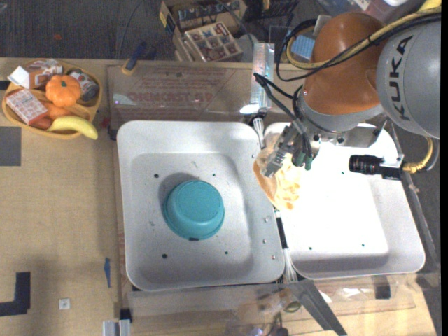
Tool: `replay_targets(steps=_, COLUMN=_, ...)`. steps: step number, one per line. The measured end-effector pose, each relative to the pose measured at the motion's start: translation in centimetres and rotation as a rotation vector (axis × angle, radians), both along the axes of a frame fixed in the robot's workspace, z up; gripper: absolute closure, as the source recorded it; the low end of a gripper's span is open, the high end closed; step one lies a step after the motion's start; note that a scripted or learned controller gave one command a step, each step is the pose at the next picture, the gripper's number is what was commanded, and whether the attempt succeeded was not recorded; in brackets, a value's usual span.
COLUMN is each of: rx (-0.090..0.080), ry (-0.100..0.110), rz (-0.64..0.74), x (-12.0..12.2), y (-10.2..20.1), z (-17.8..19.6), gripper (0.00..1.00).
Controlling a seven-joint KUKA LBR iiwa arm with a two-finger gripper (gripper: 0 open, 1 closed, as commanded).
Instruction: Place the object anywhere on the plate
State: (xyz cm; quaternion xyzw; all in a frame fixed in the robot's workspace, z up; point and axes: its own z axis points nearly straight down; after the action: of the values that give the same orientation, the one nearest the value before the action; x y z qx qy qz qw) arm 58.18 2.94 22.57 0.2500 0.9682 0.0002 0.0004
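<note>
Nearest the camera, the grey arm (pixel 413 54) with its orange band (pixel 346 65) fills the upper right and reaches down over the seam between the two white bins. Its claw (pixel 285 152) hangs at the left edge of the right bin (pixel 364 250), close above a pale yellow-orange object (pixel 280 184) that lies against the bin wall.

Claw state: cannot be determined. The wrist body and blur hide the tips, and no part of the object is visibly held.

Object position: in the right bin, at its left wall, directly below and slightly toward the near side of the claw. Its long axis appears to run roughly along the bin wall, from far to near; the shape is soft-edged and hard to read.

Target position: the teal plate (pixel 194 209) sits overturned-looking, dome up, near the centre of the left bin (pixel 140 152), well apart from the object and across the dividing rims.

Governing relation: the plate lies to the camera's left of the claw and somewhat nearer. Judged from this layout, pickup is not confirmed, so the transfer over the rims has yet to be made.

On the worktop (pixel 56 208), a fruit basket (pixel 49 103) stands at far left, clear of the route.
</note>
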Motion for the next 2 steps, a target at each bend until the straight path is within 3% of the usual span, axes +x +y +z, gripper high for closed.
replay_targets(steps=1, rx=0.001, ry=0.0, rz=0.396, x=-1.9, y=5.2, z=-0.2, gripper=1.0)
replay_targets(steps=2, rx=0.001, ry=-0.005, rz=0.503, x=-2.5, y=10.2, z=0.8, gripper=1.0)
